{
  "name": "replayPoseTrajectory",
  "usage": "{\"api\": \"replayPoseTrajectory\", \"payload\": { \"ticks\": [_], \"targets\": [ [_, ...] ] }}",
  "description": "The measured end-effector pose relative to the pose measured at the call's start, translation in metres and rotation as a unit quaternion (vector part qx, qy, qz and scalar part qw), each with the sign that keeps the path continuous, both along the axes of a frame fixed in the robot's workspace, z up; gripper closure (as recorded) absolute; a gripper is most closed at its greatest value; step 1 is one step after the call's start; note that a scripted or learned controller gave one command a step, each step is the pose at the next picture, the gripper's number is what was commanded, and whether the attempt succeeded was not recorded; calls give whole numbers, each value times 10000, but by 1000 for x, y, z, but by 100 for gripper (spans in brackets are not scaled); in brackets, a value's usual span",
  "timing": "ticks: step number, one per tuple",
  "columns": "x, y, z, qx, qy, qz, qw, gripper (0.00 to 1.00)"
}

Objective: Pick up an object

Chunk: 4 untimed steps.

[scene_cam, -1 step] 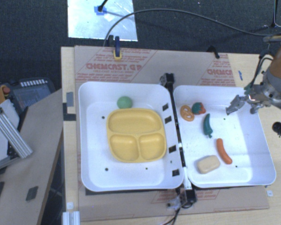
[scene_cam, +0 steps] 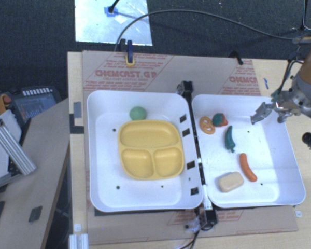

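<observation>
Jaws seemingly spread, gripper [scene_cam: 270,113] above right bin's [scene_cam: 290,154] far edge, apart from toys

A pretzel [scene_cam: 207,125], green pepper [scene_cam: 229,138], sausage [scene_cam: 248,167] and beige bread roll [scene_cam: 230,181] lie in the right bin [scene_cam: 287,154].

Pincer [scene_cam: 270,113] over right bin [scene_cam: 290,154]; yellow tray [scene_cam: 147,149] in left bin [scene_cam: 101,139].

A yellow divided tray [scene_cam: 149,149] lies in my left bin [scene_cam: 101,139]. A green ball [scene_cam: 138,113] sits just beyond its far edge.
</observation>
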<state>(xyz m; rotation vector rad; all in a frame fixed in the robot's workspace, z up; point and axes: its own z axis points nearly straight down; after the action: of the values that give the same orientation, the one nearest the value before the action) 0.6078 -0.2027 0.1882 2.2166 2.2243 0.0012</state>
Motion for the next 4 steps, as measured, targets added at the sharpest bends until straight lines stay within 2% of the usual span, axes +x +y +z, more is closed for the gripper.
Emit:
{"api": "replayPoseTrajectory", "payload": {
  "ticks": [2,3,4],
  "targets": [
    [1,4,-84,3,16,-4,10000,0],
    [1,4,-104,0,6,0,10000,0],
    [3,4,-91,-9,-20,9,10000,100]
  ]
}}
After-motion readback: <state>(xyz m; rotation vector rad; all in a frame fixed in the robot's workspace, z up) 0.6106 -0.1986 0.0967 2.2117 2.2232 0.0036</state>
